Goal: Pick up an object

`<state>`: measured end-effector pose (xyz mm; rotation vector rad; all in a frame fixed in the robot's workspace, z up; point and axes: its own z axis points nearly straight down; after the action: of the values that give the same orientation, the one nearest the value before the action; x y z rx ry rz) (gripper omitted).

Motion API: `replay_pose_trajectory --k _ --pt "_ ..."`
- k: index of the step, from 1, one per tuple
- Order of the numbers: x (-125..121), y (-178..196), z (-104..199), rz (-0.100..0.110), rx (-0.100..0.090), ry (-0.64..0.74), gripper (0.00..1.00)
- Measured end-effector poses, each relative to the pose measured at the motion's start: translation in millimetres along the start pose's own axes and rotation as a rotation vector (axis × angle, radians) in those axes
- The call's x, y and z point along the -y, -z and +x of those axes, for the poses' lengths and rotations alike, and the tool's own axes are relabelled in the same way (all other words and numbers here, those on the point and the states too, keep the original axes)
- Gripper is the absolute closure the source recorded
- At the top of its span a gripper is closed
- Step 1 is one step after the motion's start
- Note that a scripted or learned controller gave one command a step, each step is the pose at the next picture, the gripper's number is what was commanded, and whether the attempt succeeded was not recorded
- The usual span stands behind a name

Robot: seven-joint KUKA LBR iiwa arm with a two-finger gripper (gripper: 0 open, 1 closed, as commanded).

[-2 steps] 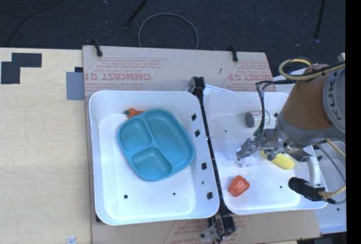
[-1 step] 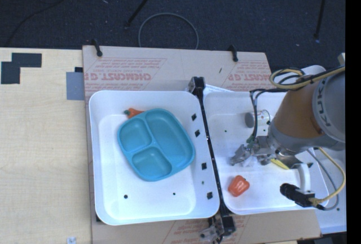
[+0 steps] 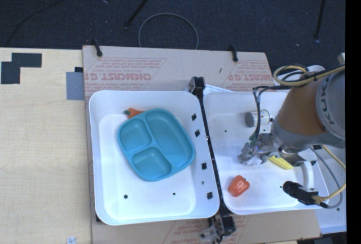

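On my feed the arm [image 3: 304,113] reaches in from the right and hangs over the right bin [image 3: 265,200], its orange band above the bin's right half. The gripper [image 3: 250,154] is low over the middle of that bin, a little toward the edge it shares with the left bin [image 3: 107,203]. From this slant I cannot tell whether the gripper is open or closed, and I see nothing I could call held.

The likeliest thing to pick is the orange-red pepper [image 3: 238,186]. It lies on the right bin's floor near the front edge, toward the front-left corner, just in front of the gripper but apart from it. A small grey thing [image 3: 249,119] sits toward the far edge of the same bin, behind the gripper; I cannot make out what it is. A yellow piece [image 3: 280,162] shows just to the right of the gripper, partly under the wrist, and I cannot say whether it touches the bin floor.

In the left bin a blue divided plate [image 3: 155,144] with three compartments lies flat, turned askew, filling most of the middle and reaching toward the shared edge. A small orange piece [image 3: 133,112] pokes out from behind the plate's far-left rim, near the bin's far edge; the rest of it is hidden.

Both bins rest on a sheet of cardboard [image 3: 169,71] with red print, which lies on the pale bench [image 3: 39,152].
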<state>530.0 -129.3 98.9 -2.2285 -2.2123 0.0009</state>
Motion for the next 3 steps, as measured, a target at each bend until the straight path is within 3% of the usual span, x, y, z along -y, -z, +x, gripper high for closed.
replay_pose_trajectory --k 2,3 --pt "1.2 114.0 1.7 -0.004 0.001 0.008 1.00" --pt "-12.9 104.9 51.5 0.002 -0.002 0.011 1.00"
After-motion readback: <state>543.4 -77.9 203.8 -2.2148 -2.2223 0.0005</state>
